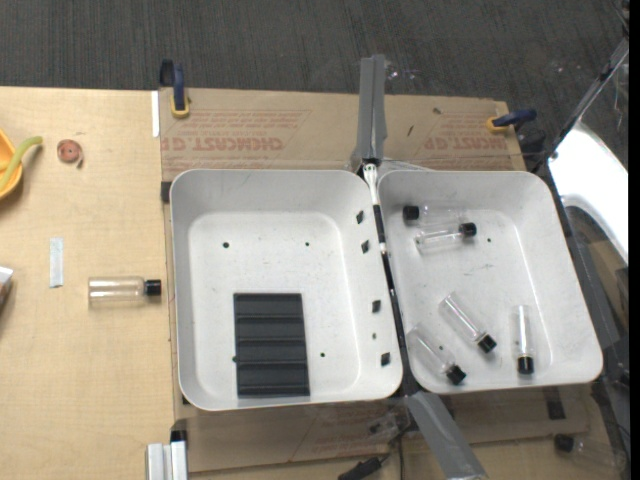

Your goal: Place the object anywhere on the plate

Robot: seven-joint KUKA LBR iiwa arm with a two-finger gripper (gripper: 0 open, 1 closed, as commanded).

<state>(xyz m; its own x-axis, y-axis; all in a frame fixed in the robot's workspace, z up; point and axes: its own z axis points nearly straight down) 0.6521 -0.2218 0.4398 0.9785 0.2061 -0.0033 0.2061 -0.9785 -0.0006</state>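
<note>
I see the black ribbed plate [271, 345] at the near side of the left bin [200, 268]. Four capped vials [446, 235] lie scattered in the right bin [562, 268]. I can't tell the gripper's state.

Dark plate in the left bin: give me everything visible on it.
The plate is a dark grey, nearly black rectangle, matte, with horizontal ridges or slats dividing it into about four bands. It lies flat on the floor of the left bin, in the near half, a little left of centre, long side running toward the camera. Its near edge reaches the bin's front wall. Nothing rests on it. The vials lie in the other bin.
</note>
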